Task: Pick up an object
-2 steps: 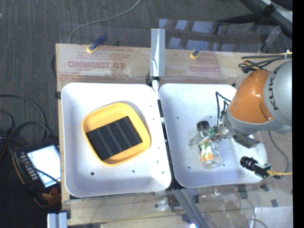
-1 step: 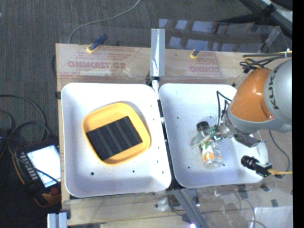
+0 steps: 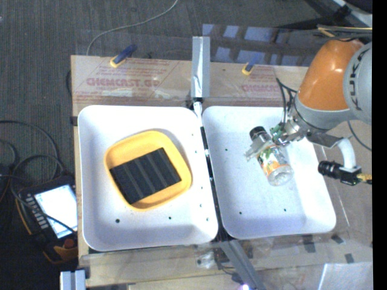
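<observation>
A: Start big. What carries it all?

B: The surface, with two white bins side by side. Take the right bin as the landmark. The left bin touches its left wall and holds a yellow dish with a black ribbed block lying in it.

A: And the arm?

B: The arm, grey with an orange band, reaches over the right bin's upper right corner. The gripper hangs above the bin's upper middle.

A: The thing to be picked?

B: A small clear bottle with a dark cap, on its side inside the right bin, a little above the bin's centre, cap toward the upper left. It seems to be the only object in that bin.

A: Is it held?

B: I cannot tell. The jaws sit right at the bottle's upper end, near the cap, but whether they are apart or clamped on it is too small and cluttered to read.

A: So which step?

B: I judge it the approach or the closing at the bottle. Next would be a firm squeeze across the bottle's round body, then a straight lift clear of the bin's floor. Round and smooth, it could roll or slip away.
</observation>
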Available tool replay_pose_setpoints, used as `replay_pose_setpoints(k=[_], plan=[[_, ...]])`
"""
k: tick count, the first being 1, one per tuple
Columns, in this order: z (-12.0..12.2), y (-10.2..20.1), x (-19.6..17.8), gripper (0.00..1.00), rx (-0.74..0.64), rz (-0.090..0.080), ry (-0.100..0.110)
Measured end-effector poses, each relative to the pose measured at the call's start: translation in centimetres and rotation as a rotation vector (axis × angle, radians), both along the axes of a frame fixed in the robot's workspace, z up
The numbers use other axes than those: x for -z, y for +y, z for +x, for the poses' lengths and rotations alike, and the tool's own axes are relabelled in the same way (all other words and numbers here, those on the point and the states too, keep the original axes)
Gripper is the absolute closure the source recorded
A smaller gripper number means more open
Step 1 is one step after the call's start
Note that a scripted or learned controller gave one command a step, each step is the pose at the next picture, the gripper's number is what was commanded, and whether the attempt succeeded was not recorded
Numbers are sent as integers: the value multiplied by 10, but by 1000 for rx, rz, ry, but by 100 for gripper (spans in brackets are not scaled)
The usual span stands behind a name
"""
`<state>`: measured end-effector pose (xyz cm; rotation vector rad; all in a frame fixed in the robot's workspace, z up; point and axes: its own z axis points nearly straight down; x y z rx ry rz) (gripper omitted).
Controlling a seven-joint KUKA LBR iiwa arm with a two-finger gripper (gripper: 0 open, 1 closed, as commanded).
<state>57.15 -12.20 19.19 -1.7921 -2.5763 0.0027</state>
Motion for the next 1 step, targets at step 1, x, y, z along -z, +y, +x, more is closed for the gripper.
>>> replay_pose_setpoints(k=[1], plan=[[-5,-25,-9,100,-216,0,-1]])
